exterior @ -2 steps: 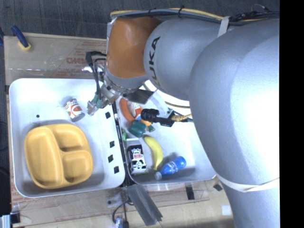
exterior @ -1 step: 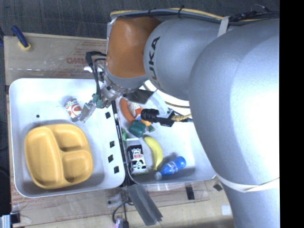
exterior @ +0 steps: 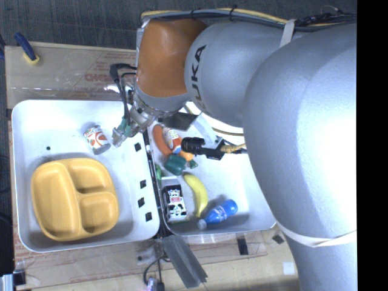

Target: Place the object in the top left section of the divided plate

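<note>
1. A grey arm with an orange band is reaching in from the right and hanging over the two white bins, covering much of the right bin.
2. The pincer is hovering low over the left bin, near its right wall, with its tips pointing toward a small can.
3. The can, white with red markings, is lying on the left bin's floor just beside the pincer tips; whether the tips are touching it cannot be told.
4. How wide the pincer is standing cannot be told from this angle, and nothing is showing between its tips.
5. A yellow divided plate is sitting in the lower part of the left bin, well below the can, with nothing lying in its sections.
6. In the right bin, a banana is lying beside a blue bottle and a small black-and-white carton.
7. Above them, an orange item and a teal item are lying close together, partly under the arm.
8. A blue-handled tool is resting on the surface beyond the left bin.
</note>
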Robot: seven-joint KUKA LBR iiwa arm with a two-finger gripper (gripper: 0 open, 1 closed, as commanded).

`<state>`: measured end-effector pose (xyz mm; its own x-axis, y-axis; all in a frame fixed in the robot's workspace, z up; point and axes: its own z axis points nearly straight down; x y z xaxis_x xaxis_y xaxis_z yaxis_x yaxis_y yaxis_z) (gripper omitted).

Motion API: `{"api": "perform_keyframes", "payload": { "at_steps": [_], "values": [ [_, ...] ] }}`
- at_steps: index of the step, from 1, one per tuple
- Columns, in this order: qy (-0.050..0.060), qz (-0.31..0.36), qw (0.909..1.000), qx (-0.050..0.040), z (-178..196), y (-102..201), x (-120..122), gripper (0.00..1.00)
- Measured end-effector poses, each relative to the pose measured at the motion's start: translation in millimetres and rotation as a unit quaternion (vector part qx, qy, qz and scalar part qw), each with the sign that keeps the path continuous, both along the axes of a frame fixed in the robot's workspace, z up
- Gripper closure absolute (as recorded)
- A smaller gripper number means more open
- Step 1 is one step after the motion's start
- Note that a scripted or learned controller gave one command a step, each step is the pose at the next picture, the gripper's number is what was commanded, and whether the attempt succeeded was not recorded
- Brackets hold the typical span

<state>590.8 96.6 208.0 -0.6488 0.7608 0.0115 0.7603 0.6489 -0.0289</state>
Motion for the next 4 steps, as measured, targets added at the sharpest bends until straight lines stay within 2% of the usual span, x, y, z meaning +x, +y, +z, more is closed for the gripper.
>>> {"api": "perform_keyframes", "payload": {
  "at_steps": [1, 2, 3, 4],
  "values": [
    [0.000, 0.000, 1.0000, -0.0001, 0.0, 0.1, 0.0, 0.00],
    [-0.010, 0.043, 0.9990, 0.0045, -17.1, 24.4, -56.4, 0.00],
    [-0.007, 0.044, 0.9990, 0.0033, -10.3, 23.7, -56.0, 1.00],
    [-0.004, 0.046, 0.9989, 0.0023, -3.4, 23.8, -55.7, 1.00]
  ]
}}
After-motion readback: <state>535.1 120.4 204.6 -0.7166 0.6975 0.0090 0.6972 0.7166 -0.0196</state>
